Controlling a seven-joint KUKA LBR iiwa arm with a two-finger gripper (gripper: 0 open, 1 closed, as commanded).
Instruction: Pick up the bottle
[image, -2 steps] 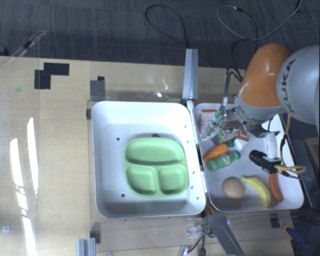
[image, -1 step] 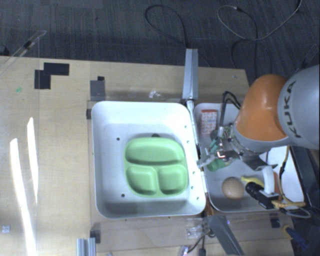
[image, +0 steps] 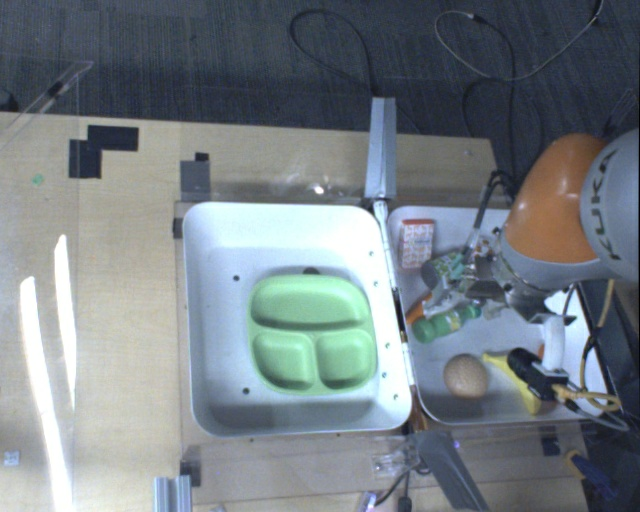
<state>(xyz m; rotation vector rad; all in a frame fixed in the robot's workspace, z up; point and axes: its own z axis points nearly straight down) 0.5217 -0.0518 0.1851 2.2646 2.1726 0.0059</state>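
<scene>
Two shallow white bins are sitting side by side on the pale wooden bench (image: 100, 330); the left bin (image: 210, 400) is holding one thing, and the right bin (image: 435, 402) is holding three that can be made out clearly. In the left bin a single pale green plastic tray (image: 310, 332) with rounded corners is lying flat near the middle; it is showing three compartments (one long one across the far side, two smaller ones side by side on the near side). In the right bin one green plastic bottle (image: 447, 322) is lying on its side in the bin's left half, its length running roughly left to right; its left end is resting near the wall next to the left bin. One small white and red carton (image: 416, 243) is standing in the far left corner of the same bin, apart from the bottle; one beige egg-shaped thing (image: 465, 376) is lying on the near side of the bottle, close to it but seemingly not touching. The one grey arm (image: 560, 215), with its orange band, is reaching in from the right over the right bin; its gripper (image: 447, 287) is hanging just on the far side of the bottle, very close to it; whether the gripper is open, closed or clamping anything cannot be told, since its tip is blurring into the clutter around it.
</scene>
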